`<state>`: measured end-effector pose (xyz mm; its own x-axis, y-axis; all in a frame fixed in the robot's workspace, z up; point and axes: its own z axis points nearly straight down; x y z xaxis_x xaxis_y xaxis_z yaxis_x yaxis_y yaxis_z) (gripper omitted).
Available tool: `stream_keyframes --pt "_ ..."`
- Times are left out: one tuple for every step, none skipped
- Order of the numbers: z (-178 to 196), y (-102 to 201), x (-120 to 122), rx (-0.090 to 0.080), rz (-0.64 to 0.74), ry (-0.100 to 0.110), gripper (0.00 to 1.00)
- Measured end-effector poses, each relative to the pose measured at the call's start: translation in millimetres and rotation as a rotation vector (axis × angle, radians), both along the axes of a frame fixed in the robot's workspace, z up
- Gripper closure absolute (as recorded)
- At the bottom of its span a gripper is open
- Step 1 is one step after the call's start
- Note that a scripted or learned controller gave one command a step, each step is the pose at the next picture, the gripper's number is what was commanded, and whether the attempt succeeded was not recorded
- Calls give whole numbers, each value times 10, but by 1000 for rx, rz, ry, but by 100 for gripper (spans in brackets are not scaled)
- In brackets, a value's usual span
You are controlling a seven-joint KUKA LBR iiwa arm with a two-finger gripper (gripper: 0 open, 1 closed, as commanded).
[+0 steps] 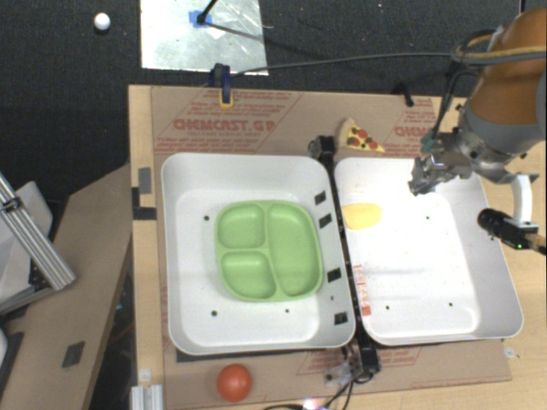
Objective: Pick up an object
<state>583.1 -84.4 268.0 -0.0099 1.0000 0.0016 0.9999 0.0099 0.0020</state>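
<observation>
Bench: brown board [256, 118] lay under two white bins, with dark cloth behind it in the upper part of the frame.
Writing: red print on the board read "CHEMCAST GP" above the left bin; a second red print at upper right was partly covered and unreadable.
Left bin [184, 229]: held a green divided tray [267, 249] with three compartments, lying flat near the middle.
Right bin [444, 289]: held a yellow object [361, 216] near its upper left corner, close to the seam between the bins.
Gripper [421, 182]: hovered over the upper right part of the right bin, well apart from the yellow object; its fingers were too dark and small to judge, so I could not tell their spread.
Arm [504, 92]: cut off at the frame's right edge, orange band showing.
Outside the bins: pizza-slice toy [361, 137] on the board above the right bin; orange-red ball [233, 382] at the lower edge; small white ball [102, 21] at upper left; shiny sheet [201, 24] at top.
Hard to make out: tangled wires at the bottom centre.
</observation>
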Motion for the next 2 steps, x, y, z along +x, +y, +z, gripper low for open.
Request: stream_keyframes --pt "-24 438 -73 -1 -1 1 100" --pt "-142 1037 -204 0 -1 2 100"
